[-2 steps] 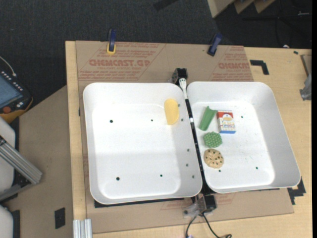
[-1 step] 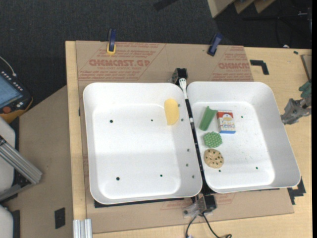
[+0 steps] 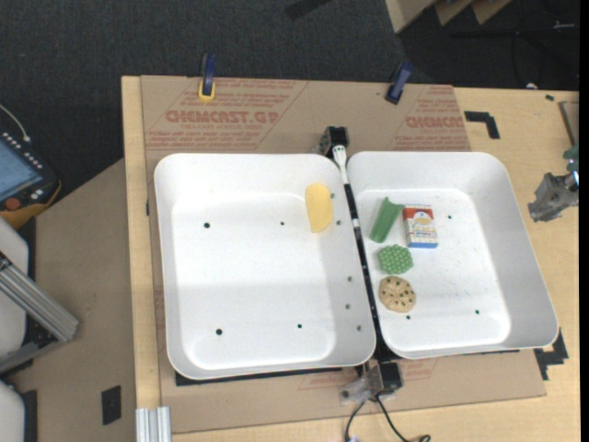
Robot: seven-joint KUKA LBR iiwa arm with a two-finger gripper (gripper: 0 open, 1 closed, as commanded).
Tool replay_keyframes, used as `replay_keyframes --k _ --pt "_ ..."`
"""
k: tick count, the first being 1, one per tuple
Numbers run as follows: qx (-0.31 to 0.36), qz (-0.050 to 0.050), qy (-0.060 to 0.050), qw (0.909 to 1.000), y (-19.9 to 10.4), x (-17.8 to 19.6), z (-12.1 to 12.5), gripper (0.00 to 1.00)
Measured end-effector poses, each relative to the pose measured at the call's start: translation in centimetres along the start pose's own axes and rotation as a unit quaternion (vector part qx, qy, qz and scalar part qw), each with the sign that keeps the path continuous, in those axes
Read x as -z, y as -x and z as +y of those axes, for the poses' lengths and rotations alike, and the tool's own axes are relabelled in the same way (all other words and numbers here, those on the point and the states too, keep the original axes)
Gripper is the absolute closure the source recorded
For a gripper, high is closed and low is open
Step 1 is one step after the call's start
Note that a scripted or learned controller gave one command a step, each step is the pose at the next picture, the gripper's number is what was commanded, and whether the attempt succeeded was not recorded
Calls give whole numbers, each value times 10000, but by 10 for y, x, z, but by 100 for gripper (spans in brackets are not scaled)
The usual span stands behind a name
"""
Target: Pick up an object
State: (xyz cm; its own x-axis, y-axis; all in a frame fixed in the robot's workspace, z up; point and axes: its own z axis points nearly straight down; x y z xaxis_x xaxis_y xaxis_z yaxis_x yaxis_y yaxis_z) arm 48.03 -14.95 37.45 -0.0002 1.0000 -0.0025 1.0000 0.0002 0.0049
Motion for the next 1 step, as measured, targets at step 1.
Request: replay_keyframes --k 1 --pt "3 -8 15 10000 0 10 1 100"
